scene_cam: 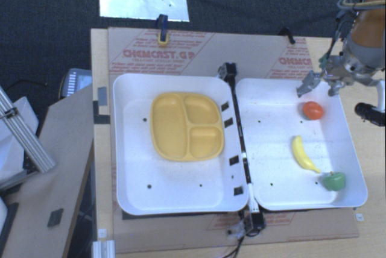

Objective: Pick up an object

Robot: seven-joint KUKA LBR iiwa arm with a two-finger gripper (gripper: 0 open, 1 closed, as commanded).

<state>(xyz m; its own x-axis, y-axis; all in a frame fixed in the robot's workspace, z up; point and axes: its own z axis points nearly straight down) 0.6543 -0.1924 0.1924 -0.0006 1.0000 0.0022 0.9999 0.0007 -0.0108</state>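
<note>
two smooth white plastic bins (181,202) sit on matt printed cardboard (199,49). a glossy yellow plastic divided tray (186,126), a shiny orange tomato (312,110), a yellow banana (304,154) and a green pepper (334,181) all look plastic.

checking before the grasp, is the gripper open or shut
Open: the gripper hangs over the right bin's far edge with its two fingers spread apart and nothing between them. The tomato lies just below it.
</note>
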